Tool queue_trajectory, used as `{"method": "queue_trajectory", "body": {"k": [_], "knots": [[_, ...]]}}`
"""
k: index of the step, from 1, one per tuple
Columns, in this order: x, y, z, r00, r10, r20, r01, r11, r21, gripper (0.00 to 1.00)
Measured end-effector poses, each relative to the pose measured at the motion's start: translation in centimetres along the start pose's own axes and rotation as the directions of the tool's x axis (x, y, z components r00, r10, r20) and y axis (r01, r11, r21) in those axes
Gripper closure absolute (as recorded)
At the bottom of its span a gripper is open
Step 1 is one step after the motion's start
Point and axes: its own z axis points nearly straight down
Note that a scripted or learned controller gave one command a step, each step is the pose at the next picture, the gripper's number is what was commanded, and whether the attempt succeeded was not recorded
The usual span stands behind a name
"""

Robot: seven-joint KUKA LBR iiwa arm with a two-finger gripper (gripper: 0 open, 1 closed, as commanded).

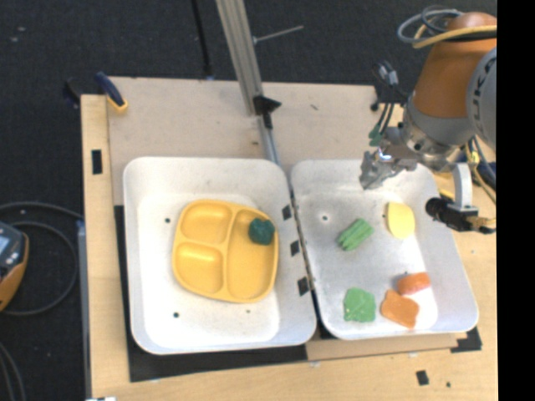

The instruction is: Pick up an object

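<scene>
The gripper hangs over the right bin's far edge, holding nothing; how far it is open cannot be told. Nearest it lies a yellow piece, then a ridged green piece. Both look like light, stiff plastic toys, likely smooth. The green one's ridges should offer grip across its narrow sides.
</scene>
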Motion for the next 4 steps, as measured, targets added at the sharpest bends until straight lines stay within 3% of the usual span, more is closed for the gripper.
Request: {"method": "queue_trajectory", "body": {"k": [3, 4], "knots": [[14.1, -3.2, 1.7, 1.000, 0.001, 0.000, -0.001, 1.000, 0.003, 1.00], [19.7, -4.7, 0.2, 1.000, -0.002, -0.001, 0.002, 1.000, 0.001, 1.00]]}}
